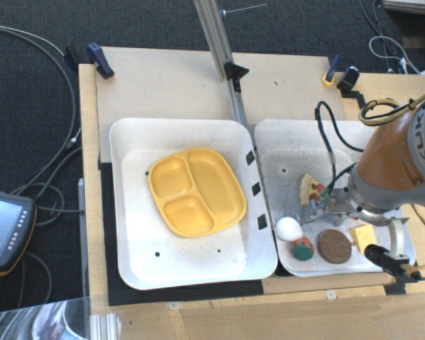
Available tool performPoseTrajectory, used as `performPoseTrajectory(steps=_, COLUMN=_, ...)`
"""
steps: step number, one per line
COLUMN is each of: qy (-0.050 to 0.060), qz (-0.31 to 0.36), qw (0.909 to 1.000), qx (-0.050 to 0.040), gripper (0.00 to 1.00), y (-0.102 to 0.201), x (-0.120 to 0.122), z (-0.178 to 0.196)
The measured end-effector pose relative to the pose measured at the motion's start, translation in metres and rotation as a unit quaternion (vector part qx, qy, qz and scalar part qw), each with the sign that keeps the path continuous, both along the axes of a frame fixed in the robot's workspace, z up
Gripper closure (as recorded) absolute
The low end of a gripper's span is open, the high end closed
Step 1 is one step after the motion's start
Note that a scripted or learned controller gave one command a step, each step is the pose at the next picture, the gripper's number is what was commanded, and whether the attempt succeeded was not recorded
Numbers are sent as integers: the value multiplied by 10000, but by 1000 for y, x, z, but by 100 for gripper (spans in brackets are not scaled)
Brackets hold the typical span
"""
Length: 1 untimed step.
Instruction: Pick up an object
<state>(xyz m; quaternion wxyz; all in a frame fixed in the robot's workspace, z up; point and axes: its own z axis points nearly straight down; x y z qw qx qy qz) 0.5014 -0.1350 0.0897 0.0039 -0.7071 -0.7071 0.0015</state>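
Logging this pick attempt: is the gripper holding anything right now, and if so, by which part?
Cannot be told. The gripper sits low in the right bin, close to a small cream and yellow object, but the arm's wrist hides any grasp.

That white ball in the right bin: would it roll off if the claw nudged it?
Probably. The white ball looks round and smooth, so a sideways push would likely send it rolling. It may not go far: the bin wall and a small green and red toy sit close by. Its smooth curve might also slip from the claw.
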Motion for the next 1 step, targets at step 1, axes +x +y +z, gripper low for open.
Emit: performPoseTrajectory(steps=1, qy=-41, qz=2, qw=10000, qx=-7, gripper=100, y=0, x=2, z=13)
